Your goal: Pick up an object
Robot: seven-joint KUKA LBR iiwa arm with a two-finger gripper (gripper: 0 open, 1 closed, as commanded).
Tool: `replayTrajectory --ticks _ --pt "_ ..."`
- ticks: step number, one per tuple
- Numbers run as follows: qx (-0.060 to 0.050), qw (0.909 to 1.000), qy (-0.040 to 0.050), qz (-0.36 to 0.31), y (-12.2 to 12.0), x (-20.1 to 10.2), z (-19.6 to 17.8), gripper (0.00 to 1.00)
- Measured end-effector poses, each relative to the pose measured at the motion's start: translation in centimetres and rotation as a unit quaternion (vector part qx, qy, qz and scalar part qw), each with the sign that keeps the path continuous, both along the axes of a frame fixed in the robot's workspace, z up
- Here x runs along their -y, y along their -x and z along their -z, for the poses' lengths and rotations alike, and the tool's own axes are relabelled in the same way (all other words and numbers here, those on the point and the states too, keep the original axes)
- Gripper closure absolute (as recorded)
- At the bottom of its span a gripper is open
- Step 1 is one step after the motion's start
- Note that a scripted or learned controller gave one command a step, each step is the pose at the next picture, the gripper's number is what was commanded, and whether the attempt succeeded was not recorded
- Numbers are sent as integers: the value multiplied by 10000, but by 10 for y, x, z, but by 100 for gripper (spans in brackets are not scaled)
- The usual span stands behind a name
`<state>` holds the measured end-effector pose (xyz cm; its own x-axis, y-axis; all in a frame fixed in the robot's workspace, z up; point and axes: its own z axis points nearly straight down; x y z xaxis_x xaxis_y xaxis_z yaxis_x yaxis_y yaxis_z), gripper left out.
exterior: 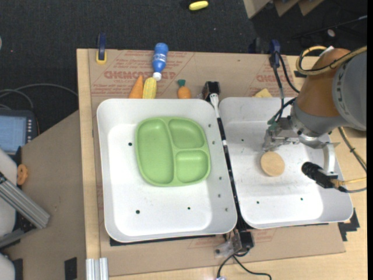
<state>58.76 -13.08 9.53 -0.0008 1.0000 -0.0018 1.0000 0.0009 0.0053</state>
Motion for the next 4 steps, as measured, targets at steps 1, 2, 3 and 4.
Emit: replayTrajectory --ticks 1,2,3,4 --pt "-6 10000 -1 3 0 0 1 0" --pt "-6 10000 -1 3 0 0 1 0" --pt "-59 10000 -18 18 47 14 12 0" --pt "-23 10000 -9 10 44 13 1 100"
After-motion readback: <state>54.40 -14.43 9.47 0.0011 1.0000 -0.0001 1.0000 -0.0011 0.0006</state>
